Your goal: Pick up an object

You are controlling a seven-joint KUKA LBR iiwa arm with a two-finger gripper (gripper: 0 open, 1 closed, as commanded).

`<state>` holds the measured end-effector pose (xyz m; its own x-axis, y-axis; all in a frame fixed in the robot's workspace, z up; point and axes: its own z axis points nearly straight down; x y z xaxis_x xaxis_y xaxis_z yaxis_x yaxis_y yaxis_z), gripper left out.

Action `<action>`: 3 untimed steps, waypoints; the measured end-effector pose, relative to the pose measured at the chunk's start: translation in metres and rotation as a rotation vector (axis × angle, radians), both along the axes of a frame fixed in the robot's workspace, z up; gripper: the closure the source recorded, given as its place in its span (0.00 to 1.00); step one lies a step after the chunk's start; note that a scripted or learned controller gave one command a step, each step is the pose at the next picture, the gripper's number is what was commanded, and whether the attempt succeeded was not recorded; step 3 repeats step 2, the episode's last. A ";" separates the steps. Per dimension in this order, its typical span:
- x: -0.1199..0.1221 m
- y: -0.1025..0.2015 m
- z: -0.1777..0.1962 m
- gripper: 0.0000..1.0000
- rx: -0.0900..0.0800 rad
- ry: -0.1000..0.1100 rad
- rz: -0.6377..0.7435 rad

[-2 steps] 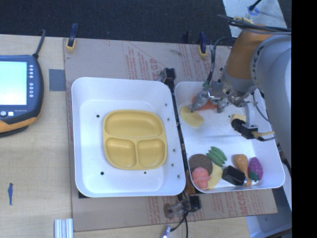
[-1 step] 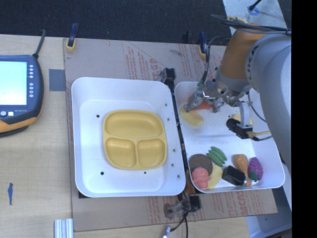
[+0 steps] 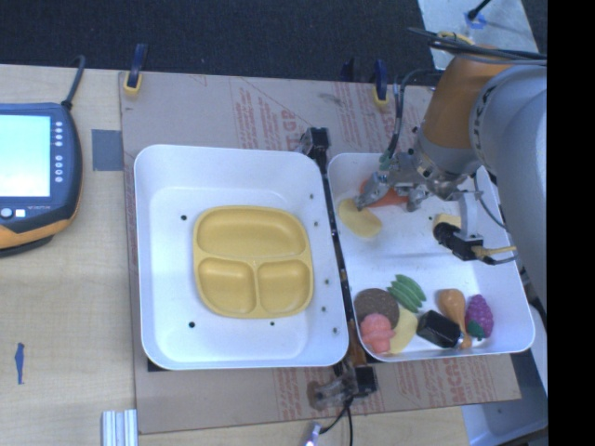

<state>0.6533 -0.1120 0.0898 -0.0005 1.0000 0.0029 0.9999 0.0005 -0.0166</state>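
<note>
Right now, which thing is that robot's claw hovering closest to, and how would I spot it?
Look at the right-hand white bin, the one crowded with toy food. Near its top left corner, just under the end effector, lies a pale yellow piece, flat and rounded. It sits alone, apart from the colourful heap along the bin's lower edge.

- A single fixed camera hangs above the bench, looking down at a slant on the left bin [image 3: 237, 258].
- The left bin sits near the frame's middle; the right bin [image 3: 437, 258] lies just right of it, reaching almost to the edge.
- The view is wide enough to take in a teach pendant [image 3: 33, 175] left of the left bin and dark floor beyond it.
- The arm [image 3: 483, 110] enters right of the left bin, at the top.
</note>
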 end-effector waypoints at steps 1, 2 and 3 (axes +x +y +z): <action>0.000 0.010 0.000 0.00 -0.001 0.000 0.000; 0.000 0.000 0.000 0.00 0.000 0.000 0.000; 0.000 0.000 0.000 0.00 0.000 0.000 0.000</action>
